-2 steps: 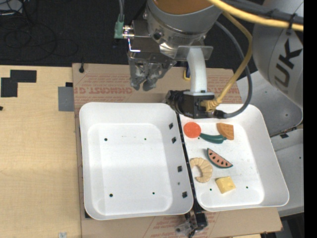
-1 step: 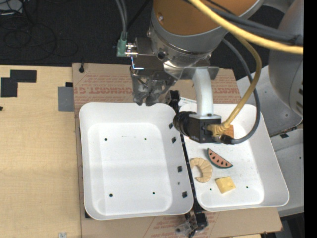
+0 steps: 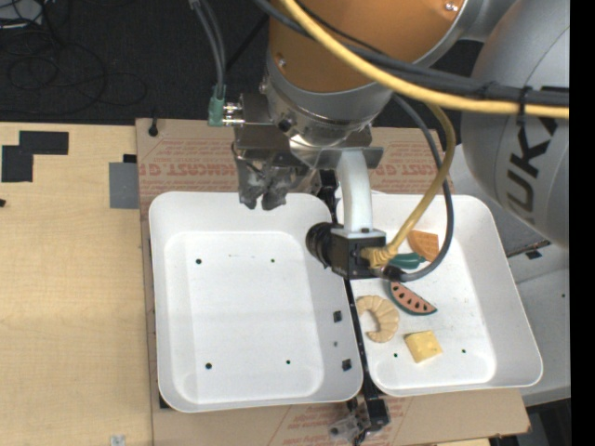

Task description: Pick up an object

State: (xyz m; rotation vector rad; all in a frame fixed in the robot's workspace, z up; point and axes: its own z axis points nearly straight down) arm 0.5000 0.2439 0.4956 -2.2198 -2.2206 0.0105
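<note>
The end effector (image 3: 263,191) is hanging at upper centre, gripping nothing; its opening is impossible to judge. It should be travelling right toward the croissant (image 3: 379,316) and descending squarely over it.

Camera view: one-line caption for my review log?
Arm's gripper above left bin's far rim; croissant, watermelon slice in right bin.

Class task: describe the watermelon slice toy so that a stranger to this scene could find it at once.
Look in the right bin. Among its small toy foods, the watermelon slice lies just right of the pale croissant and above the yellow cheese block. It alone is red with dark seeds and a green rind.
</note>
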